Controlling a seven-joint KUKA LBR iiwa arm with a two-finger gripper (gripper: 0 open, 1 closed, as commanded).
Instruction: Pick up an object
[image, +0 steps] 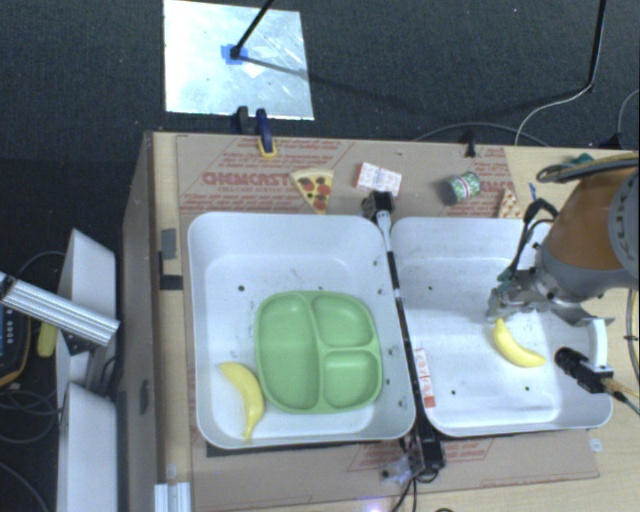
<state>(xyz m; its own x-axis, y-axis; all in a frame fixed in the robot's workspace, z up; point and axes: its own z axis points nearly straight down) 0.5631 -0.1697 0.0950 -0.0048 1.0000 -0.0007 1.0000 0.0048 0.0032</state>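
A yellow banana (517, 346) lies in the right bin (450, 390), towards its right side. My gripper (506, 303) hangs just over the banana's upper left end, at the tip of the grey arm with the orange band (592, 236). Nothing is visibly held in it. The left bin (215, 300) holds a green divided plate (318, 351). A second yellow banana (245, 396) lies by that plate's lower left edge.
On the cardboard behind the bins lie a toy pizza slice (313, 187), a white card (378, 178), a small green can (463, 186) and a cracker-like piece (508, 203). The black divider (398, 310) runs between the two bins.
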